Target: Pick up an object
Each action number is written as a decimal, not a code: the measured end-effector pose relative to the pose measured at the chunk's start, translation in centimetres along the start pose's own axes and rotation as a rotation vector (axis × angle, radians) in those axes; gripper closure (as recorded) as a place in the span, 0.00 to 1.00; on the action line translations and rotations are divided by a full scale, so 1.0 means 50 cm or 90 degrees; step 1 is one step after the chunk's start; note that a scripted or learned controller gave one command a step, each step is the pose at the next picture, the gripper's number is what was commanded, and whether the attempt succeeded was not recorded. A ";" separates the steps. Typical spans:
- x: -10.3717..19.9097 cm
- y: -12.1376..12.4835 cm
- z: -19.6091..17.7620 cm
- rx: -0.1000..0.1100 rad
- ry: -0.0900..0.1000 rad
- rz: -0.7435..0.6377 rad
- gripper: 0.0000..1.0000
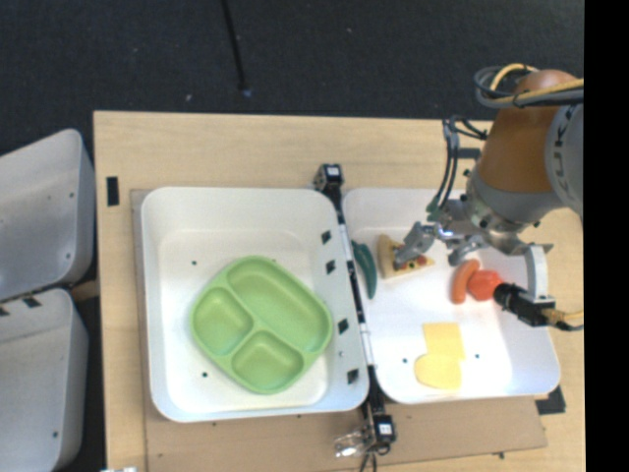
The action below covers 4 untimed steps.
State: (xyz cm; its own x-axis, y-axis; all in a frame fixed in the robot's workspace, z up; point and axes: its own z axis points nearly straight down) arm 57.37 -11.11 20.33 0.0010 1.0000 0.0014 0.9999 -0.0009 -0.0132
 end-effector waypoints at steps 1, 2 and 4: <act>0.000 0.006 -0.015 -0.009 -0.001 -0.002 0.00; -0.018 0.010 0.077 -0.006 -0.002 0.000 0.00; -0.030 -0.008 0.205 -0.008 -0.001 0.002 0.00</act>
State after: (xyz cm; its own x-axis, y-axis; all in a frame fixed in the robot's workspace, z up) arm 56.84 -12.61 10.06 0.0041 1.0000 -0.0007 1.0000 -0.0041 -0.0012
